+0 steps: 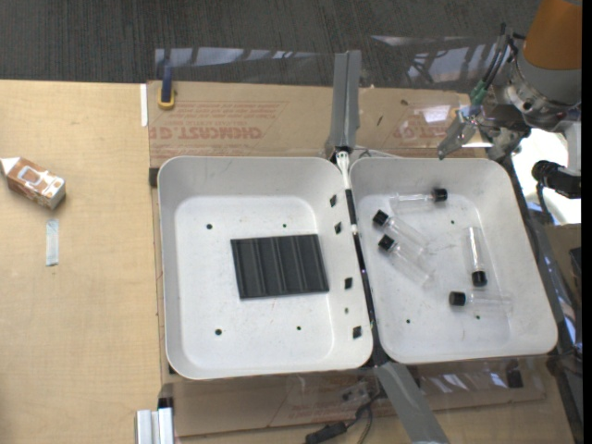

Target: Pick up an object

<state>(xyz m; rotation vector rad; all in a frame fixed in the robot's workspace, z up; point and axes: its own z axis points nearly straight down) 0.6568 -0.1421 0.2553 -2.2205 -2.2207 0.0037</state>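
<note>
Five clear tubes with black caps lie scattered in the right bin (518, 340), toward the right of the frame: one tube near the top (416, 199), two close together at centre-left (404, 245), one upright-lying tube (475, 257) to the right, and one at lower right (481, 300). The left bin (185, 340) holds a dark ribbed tray (278, 265). The gripper (472, 129) hangs above the upper rim of the right bin, at the upper right of the frame; its fingers look spread apart and nothing sits between them. The step in hand is, I judge, the approach. To do it well, choose a tube lying apart from its neighbours, such as the top one, turn the fingers across its narrow width, and descend over its middle, since a smooth round tube may roll or slip if caught near the cap.
</note>
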